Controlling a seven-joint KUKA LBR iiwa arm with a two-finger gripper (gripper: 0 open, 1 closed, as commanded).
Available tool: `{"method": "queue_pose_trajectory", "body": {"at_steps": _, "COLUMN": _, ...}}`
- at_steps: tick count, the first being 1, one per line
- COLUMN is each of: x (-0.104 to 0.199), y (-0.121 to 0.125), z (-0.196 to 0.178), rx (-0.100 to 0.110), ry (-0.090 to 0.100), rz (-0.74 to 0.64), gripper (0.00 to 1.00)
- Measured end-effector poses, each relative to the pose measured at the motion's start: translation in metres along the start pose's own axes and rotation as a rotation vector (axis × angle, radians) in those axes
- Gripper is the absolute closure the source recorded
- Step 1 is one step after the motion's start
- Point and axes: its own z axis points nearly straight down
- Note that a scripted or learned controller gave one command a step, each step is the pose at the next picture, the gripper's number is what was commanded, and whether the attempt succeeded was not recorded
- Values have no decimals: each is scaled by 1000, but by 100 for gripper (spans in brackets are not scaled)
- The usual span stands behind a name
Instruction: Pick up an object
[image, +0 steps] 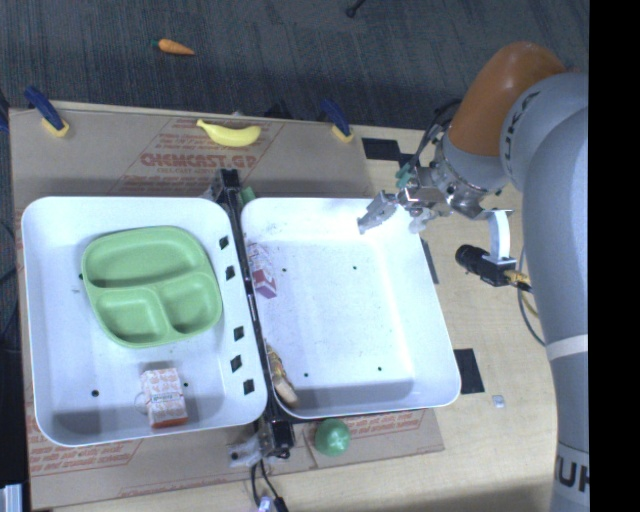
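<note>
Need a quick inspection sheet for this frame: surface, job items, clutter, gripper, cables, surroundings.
Surface: cardboard sheet on the bench, held by blue clamps, bearing the left bin and right bin side by side.
Job's things: green divided plate and small packaged snack in the left bin; red-and-white packet and a tan item along the right bin's left wall.
Clutter: banana and green ball on the cardboard outside the bins.
Grippers: gripper over the right bin's far right corner; nothing seen between the fingers.
Cables: black cables at the wrist.
Surroundings: dark floor with an orange carrot-like item.
</note>
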Motion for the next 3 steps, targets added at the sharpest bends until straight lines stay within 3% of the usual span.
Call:
{"method": "queue_pose_trajectory", "body": {"at_steps": 1, "x": 33, "y": 16, "z": 112, "rx": 3, "ry": 0, "rz": 0, "gripper": 0}}
{"method": "queue_pose_trajectory", "body": {"at_steps": 2, "x": 33, "y": 18, "z": 100, "rx": 1, "ry": 0, "rz": -4, "gripper": 100}}
{"method": "queue_pose_trajectory", "body": {"at_steps": 3, "x": 63, "y": 18, "z": 6, "rx": -3, "ry": 0, "rz": 1, "gripper": 100}}
